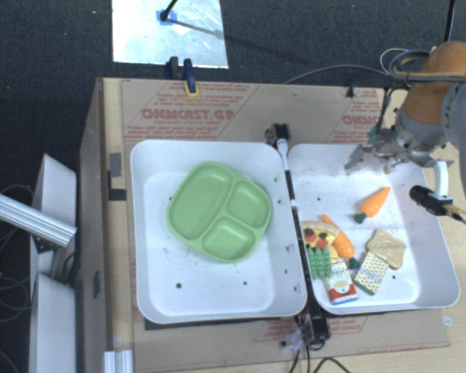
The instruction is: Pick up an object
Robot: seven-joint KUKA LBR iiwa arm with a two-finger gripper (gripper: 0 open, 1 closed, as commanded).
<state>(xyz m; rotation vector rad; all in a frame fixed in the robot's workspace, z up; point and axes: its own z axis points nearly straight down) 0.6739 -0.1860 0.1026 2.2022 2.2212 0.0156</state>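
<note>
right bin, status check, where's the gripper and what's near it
Gripper above right bin's far edge, nothing between its fingers. Toy carrot nearest, lying loose just below. Other toy food heaped at near left. Green plate in left bin.

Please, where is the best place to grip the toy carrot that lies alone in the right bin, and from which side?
Probably the thick orange middle of the carrot, from straight above. It lies flat and slanted, green tip lower left, with bare bin floor along both long sides, so the claw could close across its width.
</note>
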